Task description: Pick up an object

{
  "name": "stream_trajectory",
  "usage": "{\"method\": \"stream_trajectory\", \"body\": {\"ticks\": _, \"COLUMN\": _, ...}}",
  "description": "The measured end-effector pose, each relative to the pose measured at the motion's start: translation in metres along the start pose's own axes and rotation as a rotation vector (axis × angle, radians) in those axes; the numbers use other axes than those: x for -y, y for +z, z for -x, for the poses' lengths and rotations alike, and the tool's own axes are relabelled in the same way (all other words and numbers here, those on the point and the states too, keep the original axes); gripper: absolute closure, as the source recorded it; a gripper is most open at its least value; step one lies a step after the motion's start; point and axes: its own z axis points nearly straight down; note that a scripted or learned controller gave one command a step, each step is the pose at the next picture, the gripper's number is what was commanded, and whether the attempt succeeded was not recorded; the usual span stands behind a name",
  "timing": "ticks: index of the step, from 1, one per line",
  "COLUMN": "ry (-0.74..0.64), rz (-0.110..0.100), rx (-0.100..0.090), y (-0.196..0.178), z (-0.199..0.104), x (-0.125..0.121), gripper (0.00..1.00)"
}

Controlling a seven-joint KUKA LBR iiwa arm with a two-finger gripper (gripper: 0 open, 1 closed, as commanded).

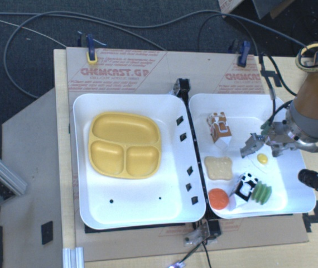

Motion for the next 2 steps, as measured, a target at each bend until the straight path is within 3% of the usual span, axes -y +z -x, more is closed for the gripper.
{"method": "stream_trajectory", "body": {"ticks": 1, "ry": -0.001, "rz": 0.001, "rx": 0.0, "y": 0.046, "z": -0.003, "x": -0.008, "gripper": 0.0}}
{"method": "stream_trajectory", "body": {"ticks": 2, "ry": 0.0, "rz": 0.006, "rx": 0.001, "y": 0.033, "z": -0.003, "x": -0.008, "gripper": 1.0}}
